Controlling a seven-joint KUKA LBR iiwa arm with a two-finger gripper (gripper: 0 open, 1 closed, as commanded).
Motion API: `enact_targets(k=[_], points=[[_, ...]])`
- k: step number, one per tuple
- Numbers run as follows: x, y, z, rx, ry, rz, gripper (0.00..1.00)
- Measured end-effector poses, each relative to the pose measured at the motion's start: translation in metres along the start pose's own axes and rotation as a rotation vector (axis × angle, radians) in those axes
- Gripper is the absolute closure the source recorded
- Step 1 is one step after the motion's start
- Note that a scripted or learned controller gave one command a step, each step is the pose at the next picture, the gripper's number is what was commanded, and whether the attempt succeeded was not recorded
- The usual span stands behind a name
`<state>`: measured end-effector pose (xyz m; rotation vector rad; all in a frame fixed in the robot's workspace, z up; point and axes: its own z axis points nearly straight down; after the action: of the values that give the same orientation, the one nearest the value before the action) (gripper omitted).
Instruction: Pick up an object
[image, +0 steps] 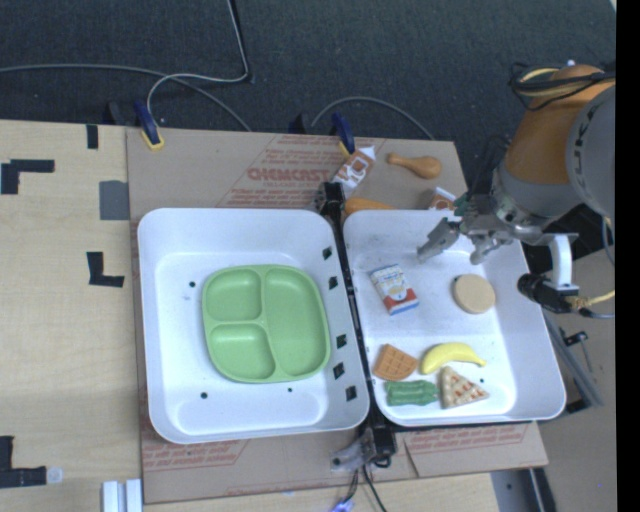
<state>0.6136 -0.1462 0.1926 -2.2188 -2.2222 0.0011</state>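
A green divided plate (265, 323) fills the left bin (160, 300). In the right bin (530, 380), a small carton (393, 288), waffle (395, 362), banana (452, 356) and round cookie (474, 294) lie apart; the claw (460, 246) hangs spread wide, empty, above the cookie.

You have two white bins on the table: the left bin (160, 300) holds one green divided plate (265, 322), and the right bin (520, 330) holds six small things. Counting outward from that plate, those are one small carton (394, 289), one round tan cookie (474, 294), one waffle (395, 362), one banana (452, 356), one green vegetable piece (412, 394) and one pizza slice (460, 387). Beyond the right bin's far edge you can count one drumstick (415, 164) and one snack packet (352, 168) on the cardboard.
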Motion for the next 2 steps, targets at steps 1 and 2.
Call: enact_targets(k=[1, 2], points=[[0.045, -0.008, 0.083, 0.002, 0.001, 0.0, 0.0], [0.048, -0.019, 0.107, -0.003, -0.002, 0.0, 0.0]])
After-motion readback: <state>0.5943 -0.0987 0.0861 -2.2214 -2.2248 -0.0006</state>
